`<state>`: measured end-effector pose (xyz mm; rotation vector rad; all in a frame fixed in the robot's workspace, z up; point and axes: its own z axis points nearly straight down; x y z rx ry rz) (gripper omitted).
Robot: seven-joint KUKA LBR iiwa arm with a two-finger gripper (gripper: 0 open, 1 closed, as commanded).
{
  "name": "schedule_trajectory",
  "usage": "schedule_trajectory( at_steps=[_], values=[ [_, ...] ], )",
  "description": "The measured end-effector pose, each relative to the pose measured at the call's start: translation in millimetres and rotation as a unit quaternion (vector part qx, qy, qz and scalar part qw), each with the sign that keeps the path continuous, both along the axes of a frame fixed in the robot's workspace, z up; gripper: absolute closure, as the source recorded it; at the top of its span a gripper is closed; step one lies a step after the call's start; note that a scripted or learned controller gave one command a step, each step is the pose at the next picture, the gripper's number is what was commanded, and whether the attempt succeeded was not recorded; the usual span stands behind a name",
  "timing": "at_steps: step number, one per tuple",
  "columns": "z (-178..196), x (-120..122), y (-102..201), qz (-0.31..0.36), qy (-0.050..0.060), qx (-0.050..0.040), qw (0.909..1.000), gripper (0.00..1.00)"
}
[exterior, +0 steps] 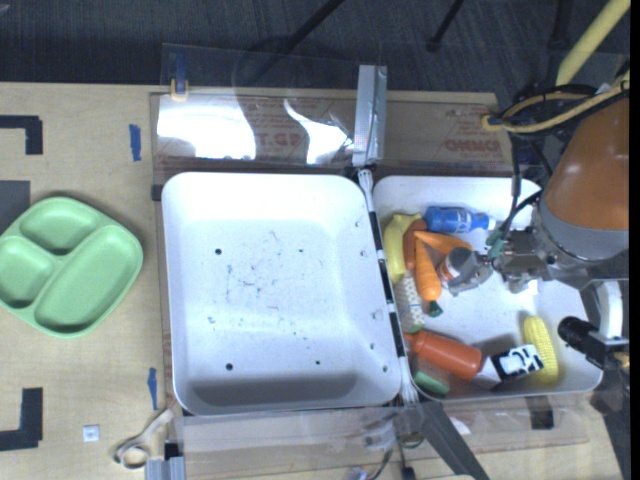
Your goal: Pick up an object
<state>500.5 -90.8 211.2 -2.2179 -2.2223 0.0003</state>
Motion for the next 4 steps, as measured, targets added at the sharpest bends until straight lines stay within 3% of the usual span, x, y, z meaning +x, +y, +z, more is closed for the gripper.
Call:
schedule_trajectory(
  at_steps=[1, 2, 3, 4],
  values=[
    [-28.5, 16.5, -16.0, 0.022, 0.0, 0.0, 0.9998, 0.0],
    [-36.5, 26.4, -17.9, -0.014, -0.001, -0.0003, 0.9999, 0.0],
    [-50.5, 51.8, -2.0, 0.036, -0.002, -0.0007, 0.9993, 0.0],
    [-111.1, 69.4, -3.0, 0.021, -0.004, -0.0007, 0.9998, 0.0]
  ],
)
